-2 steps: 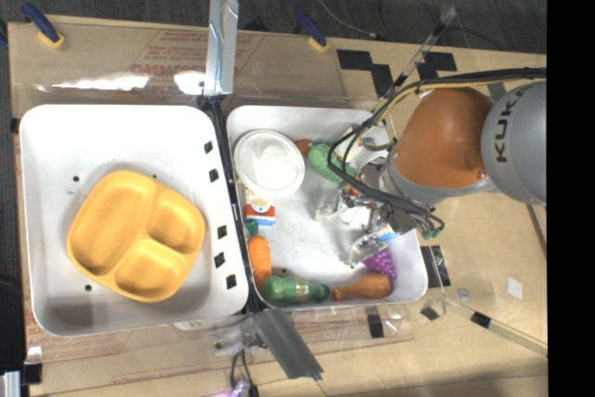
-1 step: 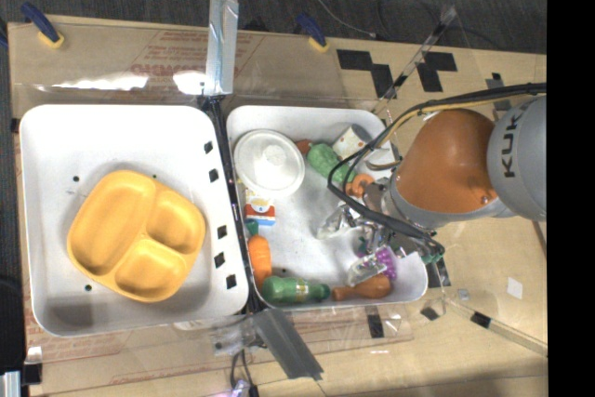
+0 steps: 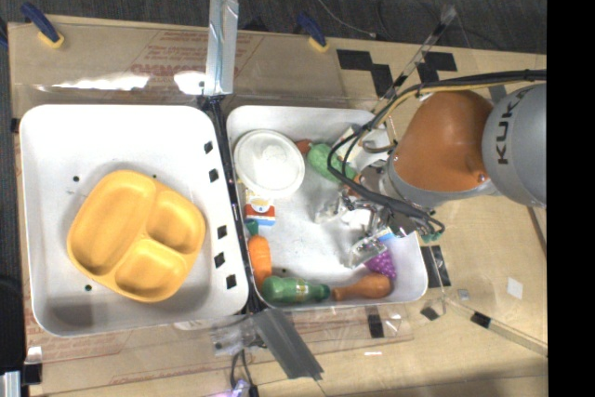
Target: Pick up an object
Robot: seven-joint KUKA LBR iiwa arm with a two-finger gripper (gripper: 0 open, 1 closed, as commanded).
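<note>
Orange-banded wrist low over right bin (image 3: 279, 121), gripper (image 3: 372, 228) apparently down among purple grapes (image 3: 381, 265) and clutter, finger state impossible to tell; nothing visibly lifted, so pick probably not yet done.

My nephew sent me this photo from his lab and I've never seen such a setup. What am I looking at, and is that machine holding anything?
You are looking down at a slant from one fixed camera above a bench. The big grey and orange shape on the right is a robot arm, reaching in over two shallow white bins. Its gripper hangs low in the right bin, but wires and clutter hide its tips, so I cannot tell if it holds anything. The left bin contains a yellow divided plate. The right bin holds toy food: a white bowl, a carrot, a green bottle-like toy, purple grapes and a few smaller pieces.
</note>
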